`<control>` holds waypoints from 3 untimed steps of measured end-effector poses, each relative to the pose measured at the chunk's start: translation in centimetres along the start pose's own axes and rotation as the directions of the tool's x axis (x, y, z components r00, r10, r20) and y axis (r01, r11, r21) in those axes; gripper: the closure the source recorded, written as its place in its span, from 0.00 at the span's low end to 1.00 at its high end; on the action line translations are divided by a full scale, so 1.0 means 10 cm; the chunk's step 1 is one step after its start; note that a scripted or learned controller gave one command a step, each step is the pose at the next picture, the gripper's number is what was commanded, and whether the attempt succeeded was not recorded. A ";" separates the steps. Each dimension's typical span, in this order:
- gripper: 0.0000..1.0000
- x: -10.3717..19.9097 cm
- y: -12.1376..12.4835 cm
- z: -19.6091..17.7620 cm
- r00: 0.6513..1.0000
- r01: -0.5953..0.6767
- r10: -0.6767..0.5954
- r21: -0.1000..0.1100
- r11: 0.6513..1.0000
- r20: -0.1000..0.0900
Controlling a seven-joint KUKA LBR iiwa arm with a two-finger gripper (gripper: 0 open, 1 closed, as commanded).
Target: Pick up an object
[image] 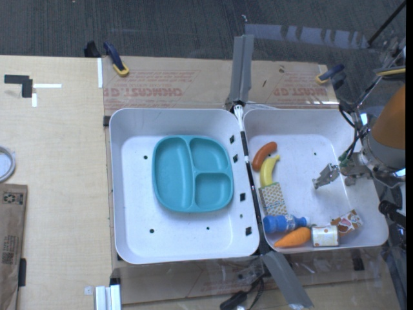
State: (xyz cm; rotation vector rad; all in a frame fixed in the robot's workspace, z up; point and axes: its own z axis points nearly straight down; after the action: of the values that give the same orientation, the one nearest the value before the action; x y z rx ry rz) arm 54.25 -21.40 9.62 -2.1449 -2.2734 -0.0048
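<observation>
Banana (268, 171) lies in the right bin (303, 129) near its left wall, long axis slanting up-right, well left of the gripper (324, 176), which hovers mid-bin, fingers apart with nothing between them.

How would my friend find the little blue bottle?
Look in the right white bin, along its near edge. The blue bottle lies on its side there, just above the orange carrot; it is the only blue thing in that bin.
</observation>
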 end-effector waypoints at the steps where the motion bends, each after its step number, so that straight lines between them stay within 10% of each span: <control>1: 0.00 0.03 -0.64 0.06 0.999 0.042 -0.042 -0.004 0.999 0.001; 2: 1.00 0.01 -0.63 -0.03 0.999 0.038 -0.038 -0.007 0.999 0.008; 3: 1.00 -0.04 -0.63 -0.34 0.997 0.081 -0.081 -0.008 0.997 0.015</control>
State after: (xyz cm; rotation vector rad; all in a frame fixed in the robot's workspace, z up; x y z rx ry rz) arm 47.97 -22.26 13.11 -2.0622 -2.3714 -0.0003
